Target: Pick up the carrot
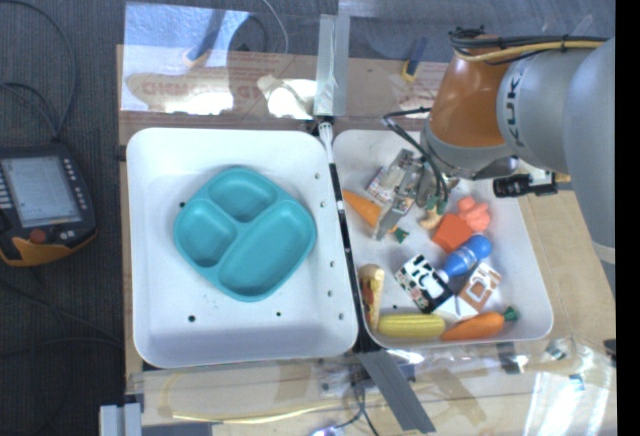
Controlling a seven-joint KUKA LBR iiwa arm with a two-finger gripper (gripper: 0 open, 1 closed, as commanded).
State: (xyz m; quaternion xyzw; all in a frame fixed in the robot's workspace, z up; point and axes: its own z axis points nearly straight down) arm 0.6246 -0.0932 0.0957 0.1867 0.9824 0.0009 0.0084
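Orange carrot (473,327) lying flat along the lower edge of the right bin (535,269), lower right of the frame, just beside a yellow corn cob (410,326). Well apart from it, higher in the same bin: tool (400,199), lowered over an orange wedge (362,208) near the bin's left wall. Fingers partly spread, nothing clearly gripped between them. Near centre of the bin: blue bottle (468,255), black-and-white cow toy (422,281), orange blocky toy (464,220). Left bin (160,324): teal divided plate (245,232). Far left on the bench: tablet controller (40,194).
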